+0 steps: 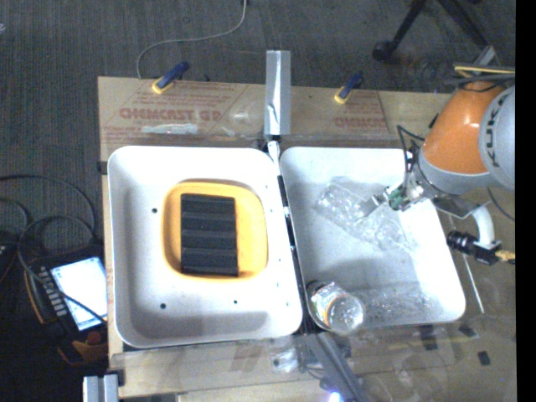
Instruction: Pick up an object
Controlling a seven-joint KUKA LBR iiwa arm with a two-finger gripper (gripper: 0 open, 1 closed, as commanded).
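in the camera view we see two white bins side by side on the tabletop [117,111]. the left bin [134,249] holds a yellow tray with a black ribbed block [209,234] lying flat in its middle, likely parked there as a spare candidate. the right bin [435,296] holds clear plastic things: a crumpled clear bottle [345,205] near the upper middle and a round clear container [336,307] against the near left corner, so the likeliest pick targets sit on the arm's side. the arm [473,136] reaches in from the right, its orange band above the bin's far right edge, wrist angled down toward the bottle. the tool [397,198] sits just beside the bottle; whether it is open or closed we cannot tell.
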